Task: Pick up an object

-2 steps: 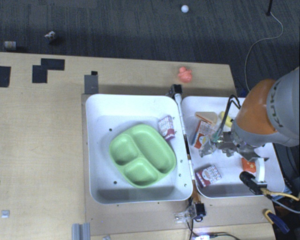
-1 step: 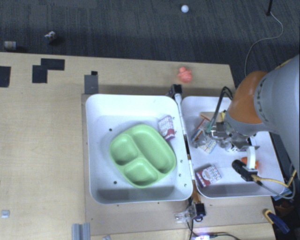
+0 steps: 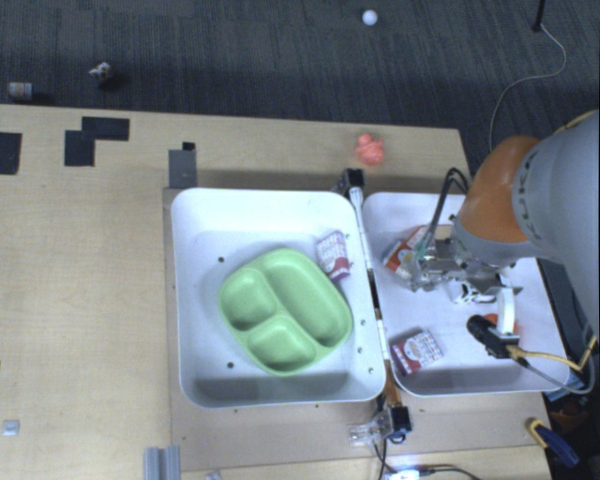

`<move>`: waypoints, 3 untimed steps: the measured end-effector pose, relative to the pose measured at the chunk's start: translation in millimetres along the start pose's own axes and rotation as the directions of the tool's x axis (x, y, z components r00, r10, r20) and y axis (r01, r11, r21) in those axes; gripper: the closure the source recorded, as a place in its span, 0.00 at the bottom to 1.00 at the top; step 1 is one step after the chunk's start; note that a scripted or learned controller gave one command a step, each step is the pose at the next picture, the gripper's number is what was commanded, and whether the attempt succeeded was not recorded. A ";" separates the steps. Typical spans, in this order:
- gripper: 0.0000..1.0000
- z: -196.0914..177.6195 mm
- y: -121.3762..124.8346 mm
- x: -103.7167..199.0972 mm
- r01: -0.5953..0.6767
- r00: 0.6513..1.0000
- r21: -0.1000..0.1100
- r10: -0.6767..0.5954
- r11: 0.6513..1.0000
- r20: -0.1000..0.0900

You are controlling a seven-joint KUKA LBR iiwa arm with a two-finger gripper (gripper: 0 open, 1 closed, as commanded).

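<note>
- White shallow bins sit side by side on a pale wooden table (image 3: pixel 84 309), seen from above at a slant: the left bin (image 3: pixel 187 281) and the right bin (image 3: pixel 450 375), their inner rims touching.
- The grey arm (image 3: pixel 562 178) reaches in from the right over the right bin, with an orange band (image 3: pixel 497 192) above its wrist.
- The end effector (image 3: pixel 427 274) hangs low in the upper left part of the right bin. From this angle it cannot be told whether it is open or closed.
- A small red and white packet, the upper packet (image 3: pixel 403 251), lies in the right bin just beside the end effector, on its left. It looks crumpled. Whether the two are touching cannot be told.
- A second red and white packet, the lower packet (image 3: pixel 417 349), lies flat near the front left corner of the same bin, well apart from the end effector.
- The left bin holds a light green divided plate (image 3: pixel 284 309) with three compartments, set at an angle near the middle.
- A third red and white packet, the left-bin packet (image 3: pixel 333 253), rests at the plate's upper right edge, close to the bin's right wall.
- A small pink lump (image 3: pixel 370 148) lies on the table behind the bins.
- A small white ball (image 3: pixel 368 16) lies on the dark floor beyond the table.
</note>
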State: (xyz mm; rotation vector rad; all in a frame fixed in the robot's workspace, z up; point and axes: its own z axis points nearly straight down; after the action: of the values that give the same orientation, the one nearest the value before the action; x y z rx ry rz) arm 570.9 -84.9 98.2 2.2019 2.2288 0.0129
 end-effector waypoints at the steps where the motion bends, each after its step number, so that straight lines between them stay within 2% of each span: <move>1: 0.00 0.1 0.0 0.0 0.000 1.000 0.000 0.000 1.000 0.000; 2: 0.00 13.7 98.7 -7.6 -0.006 1.000 0.007 0.006 1.000 0.000; 3: 1.00 0.3 100.0 -8.2 0.001 1.000 0.007 -0.001 1.000 0.002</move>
State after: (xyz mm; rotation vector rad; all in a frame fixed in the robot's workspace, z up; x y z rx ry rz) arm 671.0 -91.9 99.1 2.2038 2.2320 0.0024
